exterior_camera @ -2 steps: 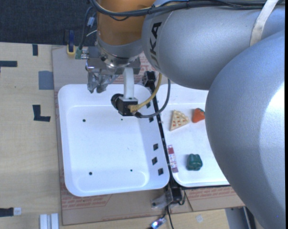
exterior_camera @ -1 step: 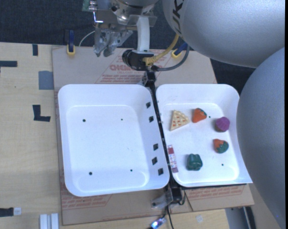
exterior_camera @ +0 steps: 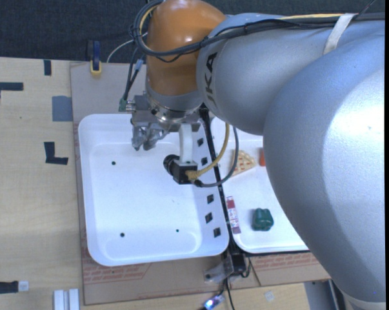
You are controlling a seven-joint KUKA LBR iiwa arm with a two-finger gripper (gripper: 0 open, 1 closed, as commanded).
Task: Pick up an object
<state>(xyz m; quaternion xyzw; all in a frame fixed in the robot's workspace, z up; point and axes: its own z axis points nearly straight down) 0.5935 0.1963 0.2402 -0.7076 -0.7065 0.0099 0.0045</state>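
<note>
The gripper (exterior_camera: 144,141) hangs over the upper part of the left bin (exterior_camera: 97,237), near the middle of the frame. Its grey fingers (exterior_camera: 140,138) are bunched close and point down at the white floor; from here I cannot tell whether they are apart or together, and I see nothing between them. Just right of the gripper a white bracket (exterior_camera: 189,148) hangs from the wrist, with a black fitting (exterior_camera: 176,169) at its lower end and a yellowish cable (exterior_camera: 221,166) looping past it. Above them sits the orange band (exterior_camera: 178,37) of the arm (exterior_camera: 297,108), whose grey bulk covers the upper right of the frame.

The left bin's floor shows a few small dark dots (exterior_camera: 122,234). The right bin (exterior_camera: 271,244) lies alongside, partly under the arm. In it, toward the lower right of the frame, rests a small green object (exterior_camera: 262,219), perhaps a toy pepper. Higher up, close to the arm's edge, lies a tan, net-patterned piece (exterior_camera: 243,163), with a bit of orange (exterior_camera: 261,156) beside it. A red-and-white strip (exterior_camera: 231,213) lies along the seam between the bins. The wooden bench (exterior_camera: 26,192) carries dark tape marks (exterior_camera: 51,154) at the left, and a blue-and-yellow clamp (exterior_camera: 94,59) stands near the upper left.
</note>
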